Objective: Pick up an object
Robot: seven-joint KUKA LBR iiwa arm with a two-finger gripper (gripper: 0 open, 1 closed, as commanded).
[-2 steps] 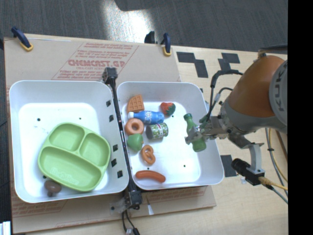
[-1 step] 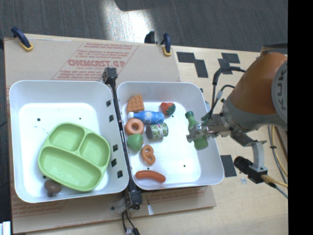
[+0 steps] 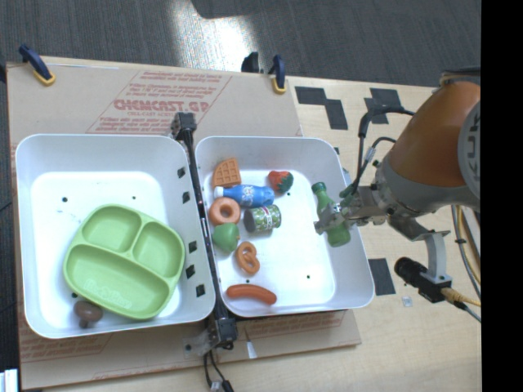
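Two white bins sit side by side on the counter. The end effector (image 3: 333, 216) is at the right bin's (image 3: 351, 256) right wall, fingers closed on a green bottle (image 3: 329, 213), which sits tilted between them just above the bin floor. Left of it lie a can (image 3: 262, 218), blue bottle (image 3: 248, 193), strawberry (image 3: 280, 180), waffle (image 3: 227, 172), donut (image 3: 224, 211), pretzel (image 3: 248, 257) and sausage (image 3: 251, 294). Far left, the other bin (image 3: 37, 166) holds a green tray (image 3: 122, 260).
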